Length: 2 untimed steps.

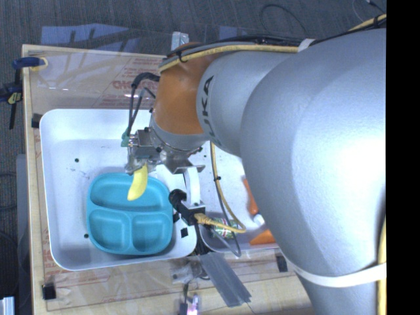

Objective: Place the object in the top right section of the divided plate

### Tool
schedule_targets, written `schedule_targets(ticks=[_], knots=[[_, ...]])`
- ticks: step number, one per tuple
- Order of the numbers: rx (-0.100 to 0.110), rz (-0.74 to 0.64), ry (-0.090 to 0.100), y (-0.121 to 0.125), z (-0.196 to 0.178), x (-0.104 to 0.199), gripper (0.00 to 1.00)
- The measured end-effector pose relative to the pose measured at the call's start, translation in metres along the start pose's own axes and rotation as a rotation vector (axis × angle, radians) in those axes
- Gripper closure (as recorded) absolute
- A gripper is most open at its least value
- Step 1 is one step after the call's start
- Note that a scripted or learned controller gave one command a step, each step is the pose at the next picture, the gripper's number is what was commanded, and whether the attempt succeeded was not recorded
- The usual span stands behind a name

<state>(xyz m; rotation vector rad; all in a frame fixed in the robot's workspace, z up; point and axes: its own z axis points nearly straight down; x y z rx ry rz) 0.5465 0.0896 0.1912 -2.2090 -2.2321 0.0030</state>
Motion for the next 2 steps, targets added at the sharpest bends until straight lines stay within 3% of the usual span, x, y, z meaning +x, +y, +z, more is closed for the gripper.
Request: schedule_targets(ticks=[1,2], knots=[[-0.001,0.083,0.001,-0.008,-0.161,-0.042,1.00],[0.006,0.129,-0.002,0.009,-0.096,0.014,1.00]])
